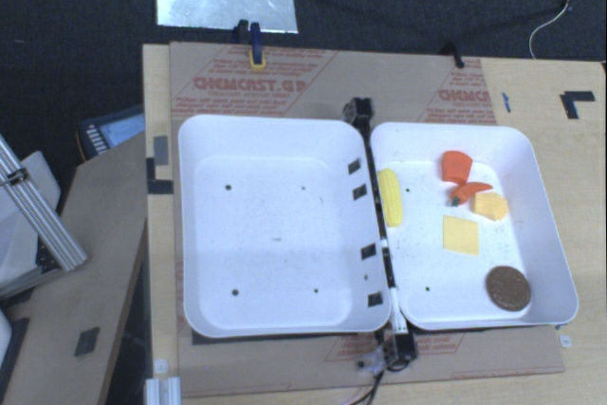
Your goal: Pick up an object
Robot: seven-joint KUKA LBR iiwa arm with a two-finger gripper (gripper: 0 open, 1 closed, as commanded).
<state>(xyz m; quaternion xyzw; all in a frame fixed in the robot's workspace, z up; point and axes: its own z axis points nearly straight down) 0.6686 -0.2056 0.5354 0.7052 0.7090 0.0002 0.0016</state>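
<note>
Since every candidate lies in the right bin [545, 204], you find the corn cob [390, 196] against its left wall, long axis running near-to-far, though you cannot tell the gripper's state.

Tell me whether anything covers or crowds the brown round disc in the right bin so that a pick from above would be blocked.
Nothing visible does. The brown disc lies flat in the right bin near its front right corner, with nothing on top of it. The yellow square is its nearest neighbour and lies apart from it. Only the bin's wall is close.
</note>
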